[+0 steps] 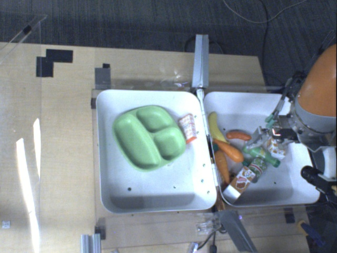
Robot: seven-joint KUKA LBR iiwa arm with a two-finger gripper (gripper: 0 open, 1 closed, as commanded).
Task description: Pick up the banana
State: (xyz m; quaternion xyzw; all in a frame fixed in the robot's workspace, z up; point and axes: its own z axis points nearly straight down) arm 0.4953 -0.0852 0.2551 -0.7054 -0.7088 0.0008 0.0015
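In the right-hand white bin [295, 191], well to the left of the pincer [269, 132] and hard against the bin's left wall, lies the banana [215, 129]: a yellow curved fruit, its long axis running roughly up and down the view. Its lower end meets an orange carrot-shaped piece [229, 151]; a second orange piece [221, 167] lies below that, and a small orange-red sausage-shaped item [238, 136] sits between banana and pincer. Judged from its clean gloss, the banana is probably a light, stiff plastic toy with a smooth, somewhat slippery skin, so a hold across the narrow width at mid-length, where the curve is least, should seat best; the bin wall just beside it leaves little room for a finger on that side. The grey arm [316, 96] enters from the right, its wrist low over a clutter of a green-capped bottle [251, 172] and a crumpled packet [276, 149]. Whether the pincer is released or clenched cannot be told, since its tip merges with that clutter. The banana's lower tip is partly covered by the carrot piece. Far left of the pincer, the other bin [110, 194] holds a green divided plate [150, 137] and a small red-and-white packet [187, 127], its print too small to read.
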